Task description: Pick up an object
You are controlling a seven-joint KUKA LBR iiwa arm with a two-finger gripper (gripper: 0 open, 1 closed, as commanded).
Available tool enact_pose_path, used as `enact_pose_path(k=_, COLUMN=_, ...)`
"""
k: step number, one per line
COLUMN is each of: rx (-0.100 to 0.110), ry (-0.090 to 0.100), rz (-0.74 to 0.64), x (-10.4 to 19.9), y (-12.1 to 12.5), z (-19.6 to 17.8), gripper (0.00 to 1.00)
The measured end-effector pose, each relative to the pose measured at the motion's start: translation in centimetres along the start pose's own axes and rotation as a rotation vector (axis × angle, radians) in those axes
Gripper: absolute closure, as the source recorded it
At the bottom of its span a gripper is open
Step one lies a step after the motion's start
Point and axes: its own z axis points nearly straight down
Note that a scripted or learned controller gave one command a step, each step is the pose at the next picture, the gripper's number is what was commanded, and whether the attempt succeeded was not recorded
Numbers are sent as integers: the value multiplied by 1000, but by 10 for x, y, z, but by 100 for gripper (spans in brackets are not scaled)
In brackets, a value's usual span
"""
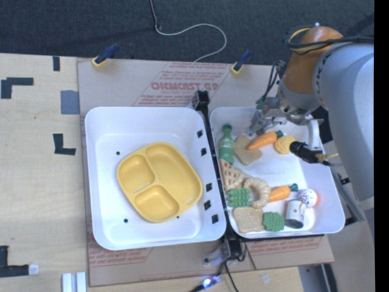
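Note:
My gripper [262, 123] hangs low over the far part of the right bin [322, 181], just above an orange carrot [262, 141]. The carrot lies across a tan bread slice [245, 151], and a yellow corn cob [284, 144] sits to its right. A green bottle [226, 142] lies along the bin's left wall. Nearer the front lie a waffle wedge [231, 176], a beige ring [256, 190], a second small carrot [279, 193], a toast slice [245, 219], a green piece [273, 221] and a small can [295, 213]. I see nothing held in the gripper.
The left bin [103, 139] holds a yellow divided plate [159, 181]. The grey arm with its orange band [310, 59] comes in from the upper right over the right bin's far corner. A black divider [209, 157] runs between the bins.

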Motion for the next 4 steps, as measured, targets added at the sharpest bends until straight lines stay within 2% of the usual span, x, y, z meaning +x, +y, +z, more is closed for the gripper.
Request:
enact_pose_path(k=1, rx=14, ry=10, rz=4, x=0, y=10, z=-58, gripper=100)
enact_pose_path(k=2, rx=14, ry=10, rz=4, x=0, y=13, z=-109, gripper=100)
enact_pose_path(k=4, rx=23, ry=12, rz=2, x=73, y=-46, z=-98, gripper=100)
